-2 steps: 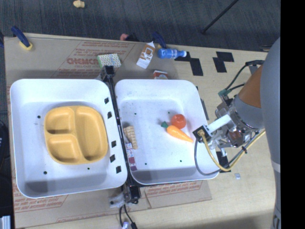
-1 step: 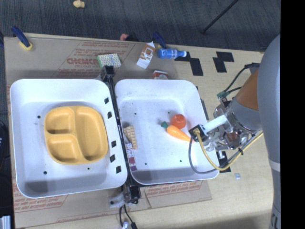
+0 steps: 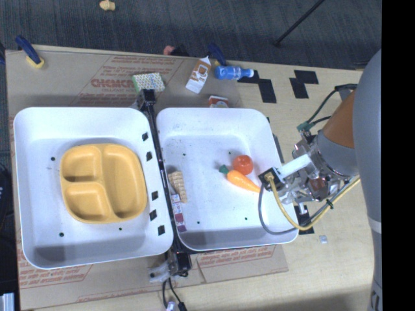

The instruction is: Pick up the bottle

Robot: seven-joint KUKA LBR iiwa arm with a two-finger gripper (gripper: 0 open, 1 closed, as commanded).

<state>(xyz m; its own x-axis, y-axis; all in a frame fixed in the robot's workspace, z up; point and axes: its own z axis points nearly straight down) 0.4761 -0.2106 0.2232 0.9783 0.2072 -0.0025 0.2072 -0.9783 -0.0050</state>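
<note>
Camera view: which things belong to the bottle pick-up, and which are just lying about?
Job: blue bottle, lying beyond the right bin.
Lying about: carrot, tomato and tan waffle piece in the right bin; yellow divided plate in the left bin.

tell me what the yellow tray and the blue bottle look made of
Yellow tray: likely moulded plastic with a matte finish, judging by its uniform colour and soft rounded compartments. Blue bottle: probably plastic, with a smooth bright body and a paler end, but too small to be sure.

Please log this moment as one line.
gripper at right bin right rim | blue bottle lying on bench outside bins, not held | carrot in right bin
</note>
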